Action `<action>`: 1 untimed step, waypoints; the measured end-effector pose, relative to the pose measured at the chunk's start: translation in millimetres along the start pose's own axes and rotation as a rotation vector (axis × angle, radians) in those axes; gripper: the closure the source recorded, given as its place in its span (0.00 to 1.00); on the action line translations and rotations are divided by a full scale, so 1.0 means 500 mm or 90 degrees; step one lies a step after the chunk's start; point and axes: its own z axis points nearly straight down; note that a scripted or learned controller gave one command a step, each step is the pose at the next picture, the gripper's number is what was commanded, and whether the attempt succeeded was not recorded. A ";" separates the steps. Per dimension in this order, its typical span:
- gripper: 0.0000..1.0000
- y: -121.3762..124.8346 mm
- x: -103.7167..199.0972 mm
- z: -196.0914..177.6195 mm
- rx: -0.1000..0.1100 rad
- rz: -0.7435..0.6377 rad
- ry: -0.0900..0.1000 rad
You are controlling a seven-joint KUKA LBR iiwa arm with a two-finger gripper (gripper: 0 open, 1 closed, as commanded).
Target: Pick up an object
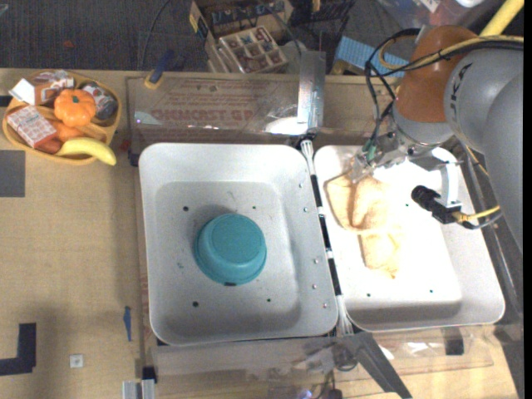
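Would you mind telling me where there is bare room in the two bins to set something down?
Left bin: free floor all around the teal bowl, widest along the far side. Right bin: the near right corner is bare. Its far left is crowded by the tan cloth-like pieces and the gripper.

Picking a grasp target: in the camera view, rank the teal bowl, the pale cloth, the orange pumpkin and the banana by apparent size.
1. Pale cloth in the right bin and teal bowl in the left bin: they look alike in spread, so no ranking between them.
2. Banana
3. Orange pumpkin, close to the banana.
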 end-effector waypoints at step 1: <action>1.00 0.006 0.032 -0.149 0.004 -0.140 0.005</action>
